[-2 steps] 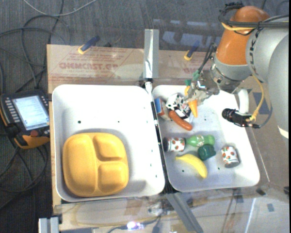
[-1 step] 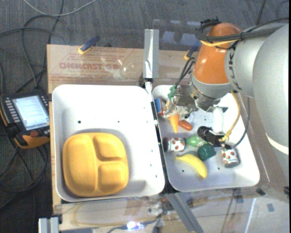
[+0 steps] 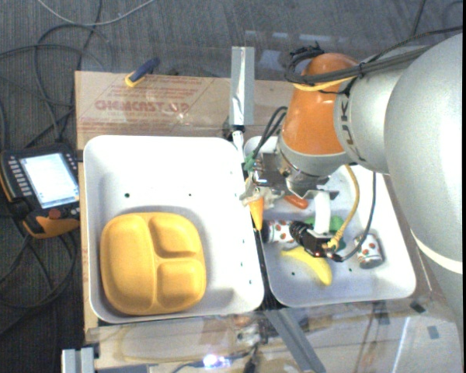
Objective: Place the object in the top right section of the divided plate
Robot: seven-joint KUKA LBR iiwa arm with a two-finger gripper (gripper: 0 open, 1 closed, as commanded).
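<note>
A yellow divided plate (image 3: 115,286) lies in the lower part of the left bin (image 3: 140,162); its top right section (image 3: 177,235) holds nothing. My gripper (image 3: 255,194) hangs over the wall between the two bins, up and to the right of the plate. A small orange cone-shaped object (image 3: 255,208) points down between its fingers, and the gripper is shut on it. The wrist and the orange band hide much of the right bin's upper part.
In the right bin (image 3: 388,286) lie a yellow banana (image 3: 315,268), a small red and white item (image 3: 277,231), a can-like item (image 3: 370,252), a green piece (image 3: 338,224) and a red-orange piece (image 3: 296,202). A handheld pendant (image 3: 40,181) sits left of the bins.
</note>
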